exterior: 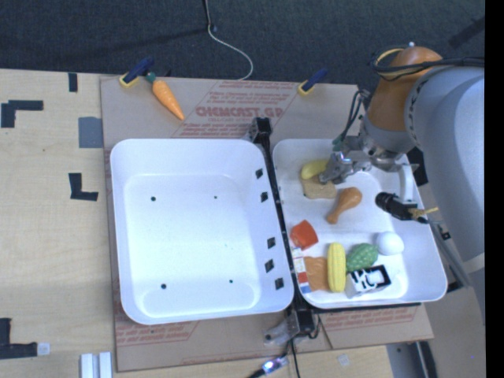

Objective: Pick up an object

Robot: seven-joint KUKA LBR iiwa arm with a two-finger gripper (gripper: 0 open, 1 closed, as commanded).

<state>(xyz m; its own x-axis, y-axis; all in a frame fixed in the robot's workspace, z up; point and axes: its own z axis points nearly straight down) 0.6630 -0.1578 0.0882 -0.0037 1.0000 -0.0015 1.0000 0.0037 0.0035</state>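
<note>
My gripper (pixel 334 170) hangs over the back of the right bin (pixel 425 286), right above a yellow piece (pixel 312 168) and a tan bread-like piece (pixel 318 187). A brown drumstick (pixel 344 203) lies just in front of it. Nearer the front lie a red block (pixel 304 234), an orange piece (pixel 316 272), a yellow corn cob (pixel 336 267), a green bumpy piece (pixel 362 255), a white ball (pixel 389 243) and a black-and-white box (pixel 368 279).
The left bin (pixel 189 231) lies beside the right one, with black clips along the shared wall. An orange carrot (pixel 167 98) rests on the cardboard behind the left bin. A thin cable (pixel 228 42) runs across the back.
</note>
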